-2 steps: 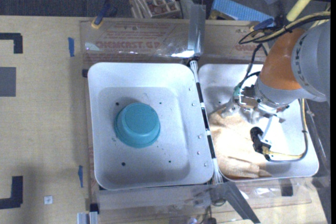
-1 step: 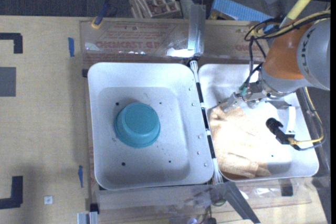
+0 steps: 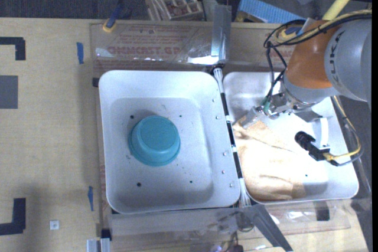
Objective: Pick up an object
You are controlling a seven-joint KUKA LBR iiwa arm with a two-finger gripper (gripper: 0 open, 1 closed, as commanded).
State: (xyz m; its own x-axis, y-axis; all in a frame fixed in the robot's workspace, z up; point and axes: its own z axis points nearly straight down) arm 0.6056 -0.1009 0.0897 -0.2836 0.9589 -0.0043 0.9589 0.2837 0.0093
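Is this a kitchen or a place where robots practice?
Probably a robot lab. A grey and orange arm reaches over two white bins, one holding a teal bowl, the other a tan cloth, with cables and clutter behind.

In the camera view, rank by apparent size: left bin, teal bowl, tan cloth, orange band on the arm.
1. left bin
2. tan cloth
3. orange band and teal bowl: look alike, and the band is nearer the camera, so unranked.

Matt teal plastic bowl [image 3: 155,140], tan cloth [image 3: 269,162]
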